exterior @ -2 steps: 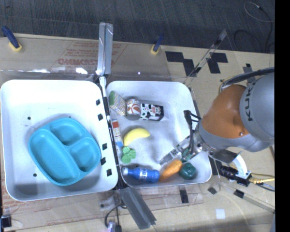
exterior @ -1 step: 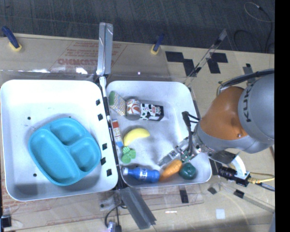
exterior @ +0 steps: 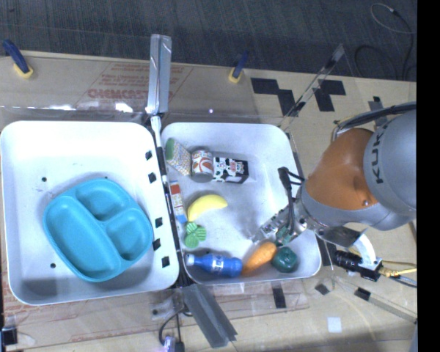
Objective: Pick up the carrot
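Observation:
The orange carrot (exterior: 259, 255) lies near the front edge of the right bin (exterior: 227, 134), between a blue bottle (exterior: 214, 265) and a dark green round item (exterior: 284, 259). My gripper (exterior: 279, 230) hangs low over the bin's front right part, just above and right of the carrot. Its metal fingers point down toward the carrot and the green item. I see nothing held between them.
The right bin also holds a yellow banana (exterior: 206, 206), a small green piece (exterior: 195, 235), a cow-print milk carton (exterior: 229, 169), a can (exterior: 201, 163) and a packet (exterior: 177, 158). A blue divided plate (exterior: 97, 227) sits in the left bin (exterior: 29, 145).

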Controlling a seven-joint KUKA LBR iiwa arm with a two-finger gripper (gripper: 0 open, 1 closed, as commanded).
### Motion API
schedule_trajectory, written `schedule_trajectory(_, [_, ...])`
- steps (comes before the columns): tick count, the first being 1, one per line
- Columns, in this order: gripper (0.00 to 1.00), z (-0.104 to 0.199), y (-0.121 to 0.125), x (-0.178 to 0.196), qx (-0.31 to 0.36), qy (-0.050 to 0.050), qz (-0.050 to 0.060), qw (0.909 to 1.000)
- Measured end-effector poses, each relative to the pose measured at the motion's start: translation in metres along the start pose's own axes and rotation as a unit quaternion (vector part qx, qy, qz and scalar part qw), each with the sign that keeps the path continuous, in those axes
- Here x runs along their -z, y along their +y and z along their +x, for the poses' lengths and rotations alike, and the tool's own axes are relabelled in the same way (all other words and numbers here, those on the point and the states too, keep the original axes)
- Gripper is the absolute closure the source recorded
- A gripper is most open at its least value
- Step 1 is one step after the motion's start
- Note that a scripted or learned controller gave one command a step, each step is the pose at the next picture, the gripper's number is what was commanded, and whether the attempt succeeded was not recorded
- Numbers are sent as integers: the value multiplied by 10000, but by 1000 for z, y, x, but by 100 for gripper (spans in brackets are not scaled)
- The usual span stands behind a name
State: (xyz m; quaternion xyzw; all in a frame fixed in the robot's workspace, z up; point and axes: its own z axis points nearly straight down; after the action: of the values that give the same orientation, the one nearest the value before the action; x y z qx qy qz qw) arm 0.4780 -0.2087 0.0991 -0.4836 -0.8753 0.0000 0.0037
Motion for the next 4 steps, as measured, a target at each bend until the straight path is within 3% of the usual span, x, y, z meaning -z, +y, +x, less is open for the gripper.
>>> schedule_trajectory(1, [0,0,0,0,1,-1,0,10000])
schedule_trajectory(2, [0,0,-1,-8,94,-13,-8,10000])
schedule_trajectory(3, [100,0,0,0,116,0,0,9999])
schedule_trajectory(4, [0,0,0,0,117,-1,0,9999])
